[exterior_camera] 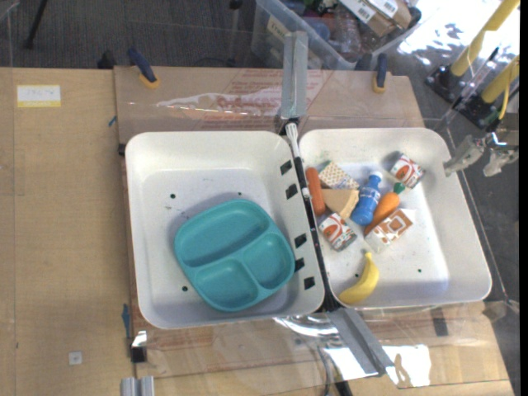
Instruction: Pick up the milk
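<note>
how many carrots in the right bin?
2. One carrot lies along the right bin's left wall, by the divider. The other carrot sits mid-bin, right of the blue bottle. None seems hidden, though items overlap.

We count two white bins (148, 163), one teal tray (233, 254), two carrots (314, 190), one banana (361, 283), one blue bottle (367, 199)

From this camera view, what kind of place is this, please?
Probably a robot lab's test bench, not a kitchen. Two white bins sit side by side on a wooden bench, one holding toy food such as a banana, and a clear tub of spare items stands behind.
</note>
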Motion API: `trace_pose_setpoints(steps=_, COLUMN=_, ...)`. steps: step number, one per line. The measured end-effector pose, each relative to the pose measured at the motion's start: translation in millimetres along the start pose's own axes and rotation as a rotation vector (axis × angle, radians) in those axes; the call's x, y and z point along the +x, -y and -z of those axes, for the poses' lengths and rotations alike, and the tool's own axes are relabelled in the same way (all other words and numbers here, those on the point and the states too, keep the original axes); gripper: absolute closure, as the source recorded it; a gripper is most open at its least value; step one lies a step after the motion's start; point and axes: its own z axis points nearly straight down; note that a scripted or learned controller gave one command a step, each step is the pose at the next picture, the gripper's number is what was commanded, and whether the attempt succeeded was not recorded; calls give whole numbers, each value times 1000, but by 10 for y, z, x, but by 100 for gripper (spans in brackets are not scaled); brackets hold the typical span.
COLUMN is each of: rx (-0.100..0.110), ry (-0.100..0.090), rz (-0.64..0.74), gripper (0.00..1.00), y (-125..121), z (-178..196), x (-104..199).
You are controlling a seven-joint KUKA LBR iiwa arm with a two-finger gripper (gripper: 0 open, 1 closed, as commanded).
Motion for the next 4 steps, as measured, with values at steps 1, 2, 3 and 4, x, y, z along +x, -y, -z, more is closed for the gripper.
trace_pose_setpoints(steps=1, rx=0, ry=0, rz=-36, gripper=0, y=471, z=-857, x=410)
trace_pose_setpoints(steps=2, rx=-20, ry=4, rz=-152, gripper=0, y=89, z=-1681, x=1188)
trace_pose_setpoints(steps=3, rx=-23, ry=6, rz=-158, gripper=0, y=30, z=-1715, x=1200)
trace_pose_setpoints(steps=4, rx=-31, ry=8, rz=-161, gripper=100, y=7, z=-1594, x=1173)
